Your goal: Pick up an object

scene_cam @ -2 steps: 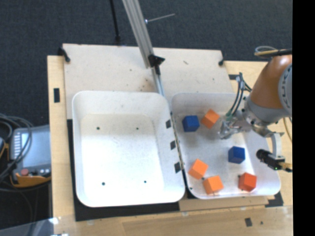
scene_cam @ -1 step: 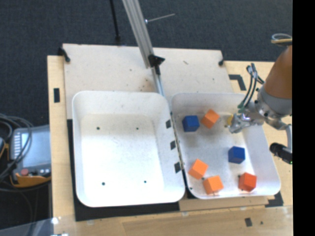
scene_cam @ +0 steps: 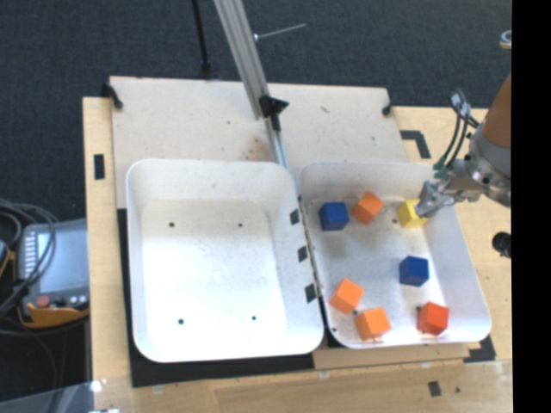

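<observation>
Where the arm enters at three o'clock, the gripper (scene_cam: 428,202) sits low over the right bin (scene_cam: 469,269), touching the yellow block (scene_cam: 409,214) at the bin's one o'clock; finger spread cannot be told. No writing is legible.

Bench with two shallow white bins side by side. Left bin (scene_cam: 215,256): bare floor, small dark specks. Right bin (scene_cam: 392,256): two blue cubes (scene_cam: 334,215) (scene_cam: 414,270), three orange cubes (scene_cam: 368,206) (scene_cam: 348,295) (scene_cam: 374,323), one red-orange cube (scene_cam: 433,317), one yellow cube (scene_cam: 410,214). Gripper (scene_cam: 428,200) at the yellow cube, near the bin's far right rim. Aluminium rail (scene_cam: 245,50) slants across the bench's far side. Handheld controller (scene_cam: 47,274) at the left edge.
</observation>
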Tool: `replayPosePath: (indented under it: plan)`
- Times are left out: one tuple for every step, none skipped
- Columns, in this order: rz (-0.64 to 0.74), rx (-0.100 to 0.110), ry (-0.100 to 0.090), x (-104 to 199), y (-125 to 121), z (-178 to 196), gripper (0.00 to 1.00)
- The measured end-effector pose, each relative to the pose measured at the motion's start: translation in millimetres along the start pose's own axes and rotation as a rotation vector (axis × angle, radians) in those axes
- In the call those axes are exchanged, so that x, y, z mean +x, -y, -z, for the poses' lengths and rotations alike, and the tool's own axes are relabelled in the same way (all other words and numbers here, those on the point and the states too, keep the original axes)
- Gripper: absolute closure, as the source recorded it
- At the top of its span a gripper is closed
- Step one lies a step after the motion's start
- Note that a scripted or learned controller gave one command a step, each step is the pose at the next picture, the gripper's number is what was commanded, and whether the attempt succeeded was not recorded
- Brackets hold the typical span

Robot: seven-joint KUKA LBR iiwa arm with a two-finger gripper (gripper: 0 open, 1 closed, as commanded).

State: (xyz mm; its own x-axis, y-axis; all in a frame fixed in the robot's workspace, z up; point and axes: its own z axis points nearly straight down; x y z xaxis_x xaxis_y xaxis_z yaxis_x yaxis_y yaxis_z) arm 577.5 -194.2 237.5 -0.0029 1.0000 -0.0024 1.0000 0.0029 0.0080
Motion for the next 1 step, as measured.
replayPosePath:
  plan:
    - [0.002, 0.003, -0.001, -1.0, -1.3, 22.7, 1.00]
